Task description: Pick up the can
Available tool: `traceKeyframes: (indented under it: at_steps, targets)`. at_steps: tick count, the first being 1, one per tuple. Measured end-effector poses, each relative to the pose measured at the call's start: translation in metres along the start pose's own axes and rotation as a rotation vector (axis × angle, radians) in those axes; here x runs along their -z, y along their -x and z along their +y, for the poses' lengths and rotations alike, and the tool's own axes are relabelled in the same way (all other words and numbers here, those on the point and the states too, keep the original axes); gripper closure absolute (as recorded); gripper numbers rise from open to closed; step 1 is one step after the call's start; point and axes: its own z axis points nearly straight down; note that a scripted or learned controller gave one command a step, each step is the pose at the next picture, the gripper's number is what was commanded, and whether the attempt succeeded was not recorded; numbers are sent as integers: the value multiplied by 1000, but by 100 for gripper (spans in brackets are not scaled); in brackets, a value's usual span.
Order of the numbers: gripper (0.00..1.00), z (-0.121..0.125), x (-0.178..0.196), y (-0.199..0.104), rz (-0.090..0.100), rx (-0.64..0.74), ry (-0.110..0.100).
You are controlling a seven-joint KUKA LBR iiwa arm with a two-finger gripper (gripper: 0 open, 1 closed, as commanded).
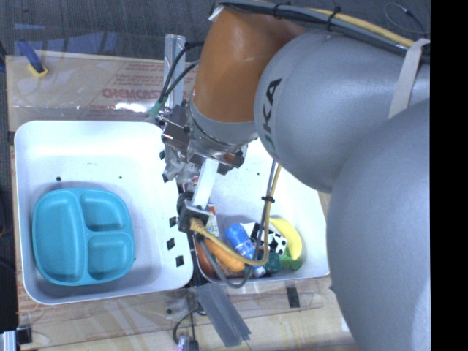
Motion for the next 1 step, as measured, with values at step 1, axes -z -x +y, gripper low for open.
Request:
traceKeyframes:
  at_steps: [1]
  targets:
    - [100,-48,-84,-37,-3,-252,-4]
